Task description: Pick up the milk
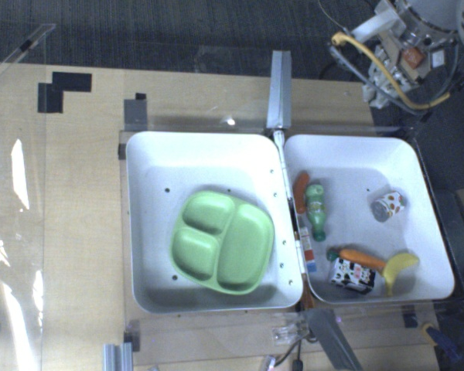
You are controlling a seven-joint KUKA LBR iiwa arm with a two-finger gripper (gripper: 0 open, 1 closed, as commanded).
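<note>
grey arm with orange band at upper right, end effector (377, 91) raised, yellow cable looped alongside

Milk (353, 274) hemmed in at right bin (417, 157) front wall: carrot (363, 257) touching its top edge, banana (398, 269) just right. Bin centre open between green bottle (316, 211) and can (387, 205). Access from above clear.

A pale wooden bench (69, 230) is carrying two shallow white bins side by side: the left bin (139, 207) and the right bin (417, 176), touching along their inner edges.
</note>
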